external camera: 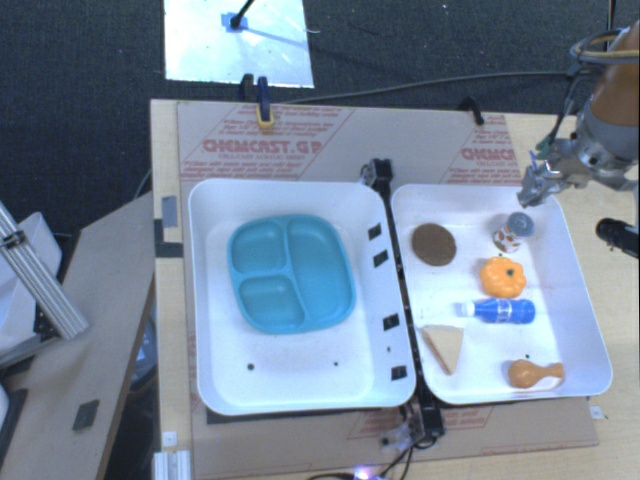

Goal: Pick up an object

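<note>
Dark carpet surrounds a pale wooden surface (120, 268) on which two shallow white bins are set side by side. Inside the right bin (580, 268) several small objects are spread out. A brown round disc (434, 244) lies toward the far left of that bin. A small white and red object (506, 238) sits to its right, with a little grey-blue round piece (520, 224) just beyond it, near the far wall. An orange pumpkin-shaped toy (503, 277) is placed just nearer than these. A blue bottle with a white cap (500, 311) lies on its side below the pumpkin, cap pointing left. A tan wedge (444, 347) rests near the bin's left wall, and an orange-brown drumstick-shaped piece (535, 373) lies at the near right corner.

The hand (537, 183) is seen at the far right edge of the right bin, just beyond the grey-blue piece, with nothing visibly gripped; how far it is open cannot be told. The grey arm (610, 118) enters from the right.

In the left bin (210, 368) a light blue divided plate (292, 274) is laid. A blue and yellow clamp (264, 103) is fixed at the far edge of the surface, and a shiny metal sheet (237, 28) lies on the carpet beyond.
</note>
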Controlling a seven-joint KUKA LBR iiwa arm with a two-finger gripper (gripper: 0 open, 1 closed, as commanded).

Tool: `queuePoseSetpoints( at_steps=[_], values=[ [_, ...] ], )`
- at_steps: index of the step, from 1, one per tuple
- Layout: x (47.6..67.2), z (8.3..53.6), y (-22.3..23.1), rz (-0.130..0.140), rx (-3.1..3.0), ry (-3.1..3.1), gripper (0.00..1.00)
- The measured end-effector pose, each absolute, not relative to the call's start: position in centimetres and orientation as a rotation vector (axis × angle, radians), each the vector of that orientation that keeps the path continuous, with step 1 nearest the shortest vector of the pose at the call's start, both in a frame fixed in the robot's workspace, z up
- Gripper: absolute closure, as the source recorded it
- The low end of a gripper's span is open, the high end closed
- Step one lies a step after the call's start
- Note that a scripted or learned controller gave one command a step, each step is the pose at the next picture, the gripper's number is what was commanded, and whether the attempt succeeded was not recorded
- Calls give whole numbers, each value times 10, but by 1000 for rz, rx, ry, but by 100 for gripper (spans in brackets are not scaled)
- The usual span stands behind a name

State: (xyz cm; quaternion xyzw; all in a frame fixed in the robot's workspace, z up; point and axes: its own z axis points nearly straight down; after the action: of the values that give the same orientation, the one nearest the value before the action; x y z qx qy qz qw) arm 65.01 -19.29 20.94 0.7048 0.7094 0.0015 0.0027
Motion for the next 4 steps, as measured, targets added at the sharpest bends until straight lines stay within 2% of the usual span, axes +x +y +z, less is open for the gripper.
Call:
queuePoseSetpoints(
  at_steps=[4],
  values=[
    [636,225,36,6,2209,2234,100]
  ],
)
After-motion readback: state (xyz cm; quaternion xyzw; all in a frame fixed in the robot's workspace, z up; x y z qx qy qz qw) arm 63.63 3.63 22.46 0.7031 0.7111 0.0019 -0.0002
